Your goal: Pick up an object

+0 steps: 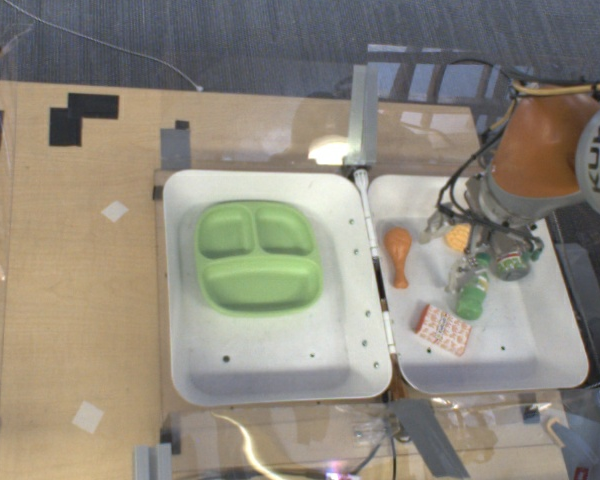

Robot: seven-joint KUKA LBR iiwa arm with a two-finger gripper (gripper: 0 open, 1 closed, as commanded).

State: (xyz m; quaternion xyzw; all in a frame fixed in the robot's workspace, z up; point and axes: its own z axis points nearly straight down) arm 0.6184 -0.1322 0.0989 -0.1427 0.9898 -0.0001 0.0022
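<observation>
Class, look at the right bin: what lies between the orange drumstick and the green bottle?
In the camera view, only bare white bin floor separates the drumstick from the green bottle.

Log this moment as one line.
gripper: over right bin, above green bottle | drumstick, red packet: untouched | green tray: left bin

Two shallow white plastic bins sit on a pale tan wooden bench [70,298] marked with black blocky patches. The left bin [270,368] holds a lime-green three-compartment plastic tray [258,258]. In the right bin [525,353], just right of that tray, lies an orange-and-tan toy drumstick [399,255]; further right come a yellow rounded object [459,236], a green translucent bottle [471,297], and a red-and-white patterned flat packet [442,329]. The grey arm [540,153] carries an orange band.
</observation>
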